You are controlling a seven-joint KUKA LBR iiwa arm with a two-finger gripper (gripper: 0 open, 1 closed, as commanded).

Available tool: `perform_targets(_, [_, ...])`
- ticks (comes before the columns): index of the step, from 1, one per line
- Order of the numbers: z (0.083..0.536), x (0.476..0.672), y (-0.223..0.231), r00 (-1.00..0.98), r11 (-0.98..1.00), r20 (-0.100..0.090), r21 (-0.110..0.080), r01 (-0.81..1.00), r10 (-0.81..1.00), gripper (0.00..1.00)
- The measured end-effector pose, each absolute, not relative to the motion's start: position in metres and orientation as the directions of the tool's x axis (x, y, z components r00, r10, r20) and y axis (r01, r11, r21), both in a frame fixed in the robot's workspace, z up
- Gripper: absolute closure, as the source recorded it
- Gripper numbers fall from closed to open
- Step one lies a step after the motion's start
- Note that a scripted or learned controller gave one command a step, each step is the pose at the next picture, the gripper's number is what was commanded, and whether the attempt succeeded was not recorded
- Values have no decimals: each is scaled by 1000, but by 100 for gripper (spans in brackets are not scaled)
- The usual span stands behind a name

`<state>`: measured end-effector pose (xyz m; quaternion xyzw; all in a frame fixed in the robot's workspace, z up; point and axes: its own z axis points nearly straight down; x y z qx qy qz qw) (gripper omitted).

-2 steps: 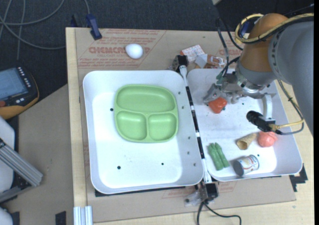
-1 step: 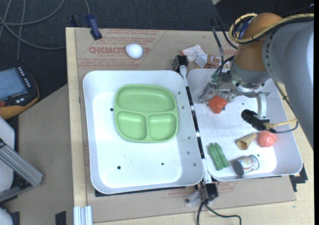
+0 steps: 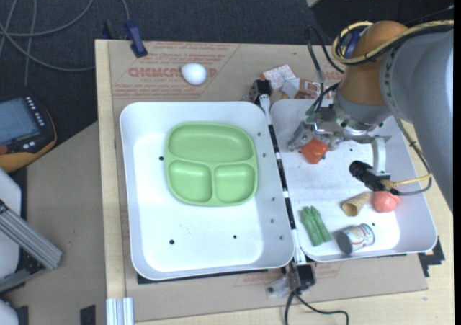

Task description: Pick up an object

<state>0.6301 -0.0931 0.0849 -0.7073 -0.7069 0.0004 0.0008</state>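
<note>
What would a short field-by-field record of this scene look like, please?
left bin: green divided plate
right bin: red-orange item, green vegetable toy, small can, cone with pink scoop
tool: over the right bin's upper part, close above the red-orange item; hold not confirmed
bench outside bins: white egg-shaped ball

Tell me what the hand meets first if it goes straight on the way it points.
Most likely the small red-orange object right under the hand in the right bin; from this slant, depth is unclear, and they may already touch.
</note>
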Motion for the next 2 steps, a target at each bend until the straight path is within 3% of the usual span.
perform_targets(1, [95, 631, -93, 0, 0, 1, 0, 1000, 1000, 100])
perform_targets(2, [191, 589, -46, -2, 2, 1, 2, 1000, 1000, 100])
